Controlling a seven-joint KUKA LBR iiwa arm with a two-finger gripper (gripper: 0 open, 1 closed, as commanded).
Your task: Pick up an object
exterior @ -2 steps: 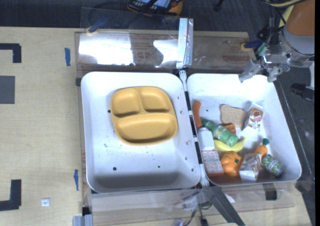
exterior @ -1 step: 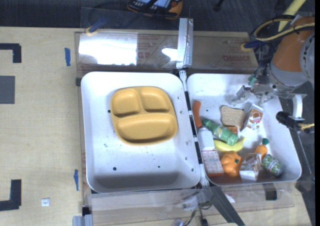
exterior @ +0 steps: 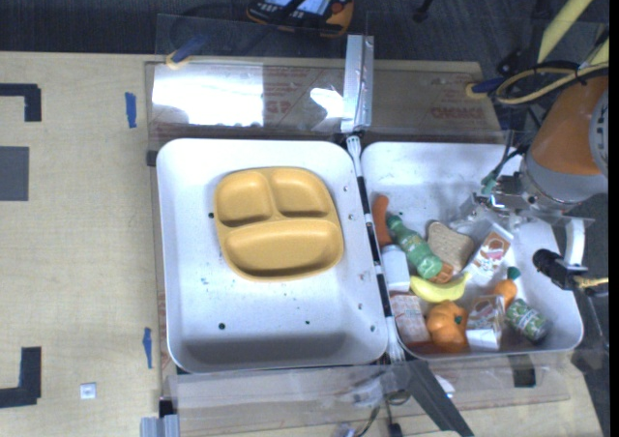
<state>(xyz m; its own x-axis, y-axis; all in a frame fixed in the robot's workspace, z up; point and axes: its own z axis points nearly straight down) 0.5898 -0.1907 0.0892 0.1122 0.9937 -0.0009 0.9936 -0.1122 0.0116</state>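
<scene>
Clutter fills the right bin, and any piece of it could serve as the thing to pick up. Just below the tool lies a small carton, light and stiff-sided by the look of it, and best taken across its narrow width. Beside that, further from the arm, sits a slice of bread, which looks like toy food, probably light with flat faces that offer little to pinch. A green bottle lies on its side beyond the bread; round and likely slick, it may roll out of a squeeze unless it is gripped across the middle. Lower down, a banana curves over an orange, both smooth and rounded, so a slip is likely. A small green jar rests near the bin's lower corner, close to the wall, which may crowd a grasp.

The tool hangs at the bin's upper part, under the orange band on the arm, over bare bin floor. How far open it stands I cannot tell, and nothing visible sits in it. The left bin, well away from the tool, carries a yellow divided plate.
</scene>
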